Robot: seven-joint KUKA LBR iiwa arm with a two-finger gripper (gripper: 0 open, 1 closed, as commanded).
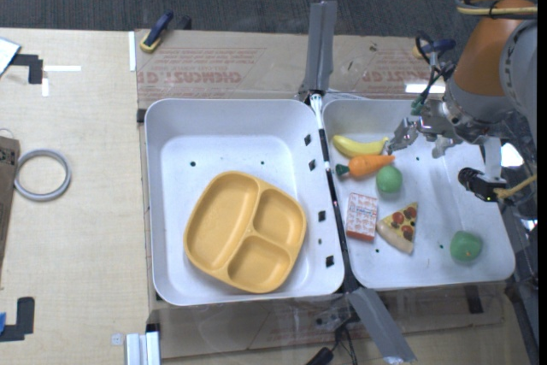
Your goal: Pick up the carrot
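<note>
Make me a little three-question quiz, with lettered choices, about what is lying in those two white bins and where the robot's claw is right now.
1. Where does the carrot lie?
A. On the yellow plate
B. In the right bin, just below the banana
C. On the bench by the tape roll

2. How many green balls are in the right bin?
A. One
B. Two
C. Four

3. What is on the yellow plate?
A. Nothing
B. The pizza slice
C. The banana

Answers: 1 B, it lies under the banana, near the gripper. 2 B, one beside the carrot, one near the right edge. 3 A, its three sections are bare.
</note>
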